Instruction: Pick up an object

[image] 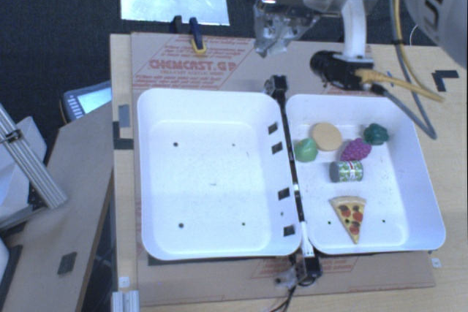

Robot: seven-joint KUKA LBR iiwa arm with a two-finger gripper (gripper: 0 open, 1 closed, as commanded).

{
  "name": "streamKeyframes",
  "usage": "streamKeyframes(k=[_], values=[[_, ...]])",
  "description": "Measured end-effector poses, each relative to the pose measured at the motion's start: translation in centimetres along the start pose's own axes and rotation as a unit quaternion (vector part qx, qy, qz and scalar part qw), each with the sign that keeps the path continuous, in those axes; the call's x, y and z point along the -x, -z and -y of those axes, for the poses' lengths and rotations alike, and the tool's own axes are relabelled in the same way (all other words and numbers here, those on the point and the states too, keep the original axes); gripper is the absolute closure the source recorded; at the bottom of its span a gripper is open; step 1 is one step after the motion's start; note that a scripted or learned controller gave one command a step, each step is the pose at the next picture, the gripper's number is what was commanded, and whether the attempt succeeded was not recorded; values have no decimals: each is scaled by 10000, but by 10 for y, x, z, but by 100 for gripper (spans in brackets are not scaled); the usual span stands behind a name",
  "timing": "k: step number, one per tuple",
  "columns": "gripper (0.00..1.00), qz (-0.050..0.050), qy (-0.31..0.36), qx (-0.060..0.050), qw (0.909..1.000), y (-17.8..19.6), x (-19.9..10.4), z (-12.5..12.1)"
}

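gripper (272, 36) above bench past bins' far edge, fingers: can't tell | right bin (417, 157): tan disc (326, 135), green lump (306, 150), grapes (355, 150), teal lump (376, 133) near far edge; can (346, 171) centre; pizza slice (350, 214) near front edge

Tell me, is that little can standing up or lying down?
Lying down. The can rests on its side in the right bin, its round end facing left, just above the pizza slice.

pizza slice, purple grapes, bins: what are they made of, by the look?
Pizza slice: likely moulded plastic toy; flat colours, painted red dots. Purple grapes: probably plastic or rubber; bumpy, matte. Bins: thin formed white plastic, by the rounded corners and faint sheen.
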State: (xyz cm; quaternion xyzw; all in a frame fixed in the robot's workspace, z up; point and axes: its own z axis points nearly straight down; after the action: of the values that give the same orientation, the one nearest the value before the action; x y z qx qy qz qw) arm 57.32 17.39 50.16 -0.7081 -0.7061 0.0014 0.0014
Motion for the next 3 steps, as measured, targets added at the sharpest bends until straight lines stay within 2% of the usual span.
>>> streamKeyframes(k=[1,2,3], values=[[100,-17,49,71,10000,35,-62,-97],[100,-13,50,14,10000,35,-39,24],[100,-2,44,37,10000,33,-61,-39]])
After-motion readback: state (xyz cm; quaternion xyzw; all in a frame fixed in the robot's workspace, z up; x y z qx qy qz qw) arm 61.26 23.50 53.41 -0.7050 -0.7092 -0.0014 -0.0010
